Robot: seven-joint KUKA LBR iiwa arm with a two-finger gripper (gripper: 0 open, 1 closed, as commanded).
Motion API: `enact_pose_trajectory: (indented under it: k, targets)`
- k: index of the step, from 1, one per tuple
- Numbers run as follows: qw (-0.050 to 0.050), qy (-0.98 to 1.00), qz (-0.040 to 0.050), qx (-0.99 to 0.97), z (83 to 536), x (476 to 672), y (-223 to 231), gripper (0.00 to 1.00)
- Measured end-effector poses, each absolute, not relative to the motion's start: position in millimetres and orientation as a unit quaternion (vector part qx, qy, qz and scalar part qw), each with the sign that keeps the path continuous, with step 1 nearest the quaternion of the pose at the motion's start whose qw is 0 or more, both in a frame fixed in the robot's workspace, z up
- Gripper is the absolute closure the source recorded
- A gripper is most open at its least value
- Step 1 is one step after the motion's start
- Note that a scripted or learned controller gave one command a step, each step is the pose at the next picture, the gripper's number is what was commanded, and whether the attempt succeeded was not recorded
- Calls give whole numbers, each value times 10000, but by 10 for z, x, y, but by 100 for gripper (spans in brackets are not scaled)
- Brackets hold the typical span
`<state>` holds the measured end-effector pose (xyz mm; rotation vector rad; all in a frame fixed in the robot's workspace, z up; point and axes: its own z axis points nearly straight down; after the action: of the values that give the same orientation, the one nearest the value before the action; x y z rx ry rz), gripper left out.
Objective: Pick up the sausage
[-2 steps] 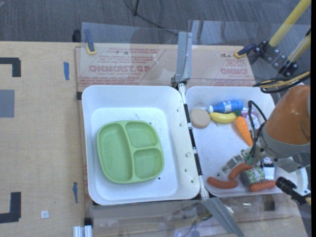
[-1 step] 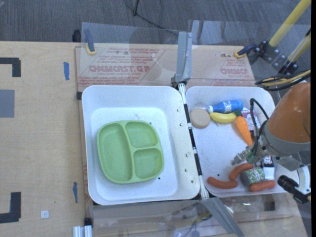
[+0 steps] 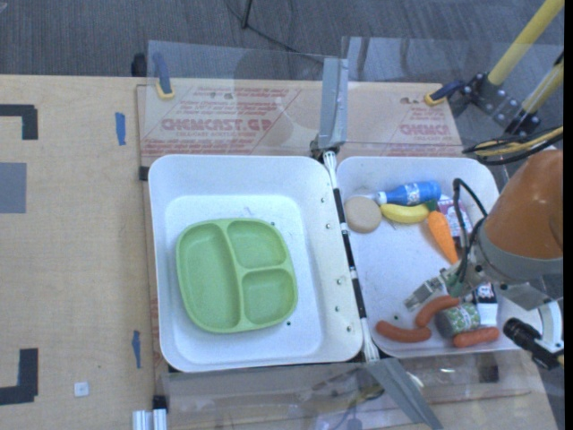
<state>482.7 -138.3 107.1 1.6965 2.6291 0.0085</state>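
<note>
Evidently aiming, the gripper [image 3: 440,290] hung over the sausage [image 3: 436,310] near the right bin's [image 3: 394,258] front edge; grip state unclear.

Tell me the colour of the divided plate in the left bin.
Light green; the divided plate shows clearly in the camera view.

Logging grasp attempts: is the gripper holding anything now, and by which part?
It cannot be told. The gripper is low in the right bin, right above a sausage, but the arm hides the contact.
</note>
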Motion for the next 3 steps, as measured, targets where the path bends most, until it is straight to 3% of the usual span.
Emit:
enact_pose_trajectory:
  k: [1,2,3]
  targets:
    - [29,9058,4,4238,870,4808,-1079,0]
    - [60,9050,17,4253,980,4824,-1087,100]
    - [8,8000,0,5999,1842,4799,-593,100]
